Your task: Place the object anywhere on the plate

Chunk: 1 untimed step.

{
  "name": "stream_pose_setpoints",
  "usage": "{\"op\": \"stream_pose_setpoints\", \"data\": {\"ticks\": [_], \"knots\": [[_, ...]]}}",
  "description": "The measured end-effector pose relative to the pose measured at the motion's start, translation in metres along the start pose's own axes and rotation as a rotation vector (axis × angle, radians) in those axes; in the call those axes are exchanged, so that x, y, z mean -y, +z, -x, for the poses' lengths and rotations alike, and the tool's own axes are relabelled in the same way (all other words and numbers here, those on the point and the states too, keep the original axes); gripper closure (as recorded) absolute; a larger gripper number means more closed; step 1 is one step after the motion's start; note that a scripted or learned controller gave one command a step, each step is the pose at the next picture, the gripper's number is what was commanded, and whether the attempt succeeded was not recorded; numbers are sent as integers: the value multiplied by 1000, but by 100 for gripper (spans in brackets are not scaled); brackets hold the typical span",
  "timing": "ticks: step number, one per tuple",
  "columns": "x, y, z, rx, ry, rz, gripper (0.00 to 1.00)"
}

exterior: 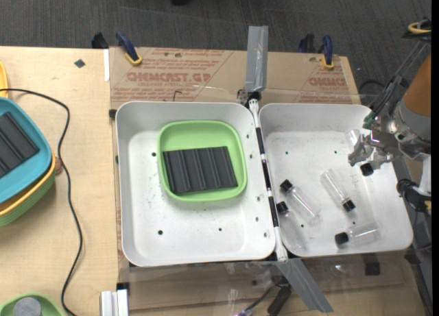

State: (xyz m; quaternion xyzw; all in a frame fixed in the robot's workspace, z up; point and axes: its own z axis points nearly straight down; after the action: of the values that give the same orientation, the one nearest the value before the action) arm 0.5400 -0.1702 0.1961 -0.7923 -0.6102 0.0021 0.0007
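A green plate (200, 164) with a dark ridged insert sits in the left white bin (137, 225). Several clear vials with black caps lie in the right bin (309, 239): one (300, 201) near the left wall, one (336, 188) in the middle, and one (358, 234) at the front. My gripper (363, 153) hangs over the right bin's far right side, well away from the plate. A black cap (367, 168) shows just under the gripper. Whether that cap is held or lies on the bin floor is unclear.
A cardboard sheet (206, 71) held by clamps lies behind the bins. Stacked teal and yellow trays (24, 164) and a black cable (68, 191) rest on the wooden bench to the left. Cables hang beside the arm at the right edge.
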Motion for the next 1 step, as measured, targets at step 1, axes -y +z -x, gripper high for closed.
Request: {"op": "stream_pose_setpoints", "data": {"ticks": [1], "knots": [[0, 0, 0, 0, 0, 0, 0]]}}
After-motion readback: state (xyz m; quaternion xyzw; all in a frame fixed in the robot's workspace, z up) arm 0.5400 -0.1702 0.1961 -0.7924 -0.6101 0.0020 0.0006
